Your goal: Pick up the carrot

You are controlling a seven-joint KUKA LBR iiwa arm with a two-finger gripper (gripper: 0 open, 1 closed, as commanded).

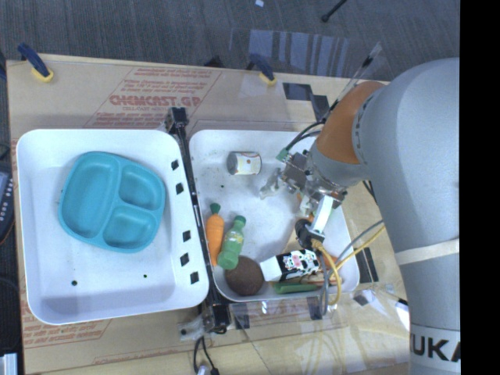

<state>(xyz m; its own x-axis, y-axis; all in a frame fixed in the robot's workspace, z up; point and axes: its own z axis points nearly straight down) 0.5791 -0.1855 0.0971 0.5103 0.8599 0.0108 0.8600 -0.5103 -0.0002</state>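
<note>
The carrot [215, 237] is orange with a green top and lies along the left wall of the right bin [205, 148], its top pointing away from the front. A green bottle [231, 243] rests right against its right side. My gripper [276, 183] hovers over the middle of the right bin, to the upper right of the carrot and well apart from it. Nothing shows in its grasp.
A brown ball [244, 276] sits at the right bin's front, with a black-and-white carton [294, 264] and a green stick [297, 288] beside it. A small can [244, 163] lies near the back. The left bin [31, 233] holds a blue divided plate [112, 200].
</note>
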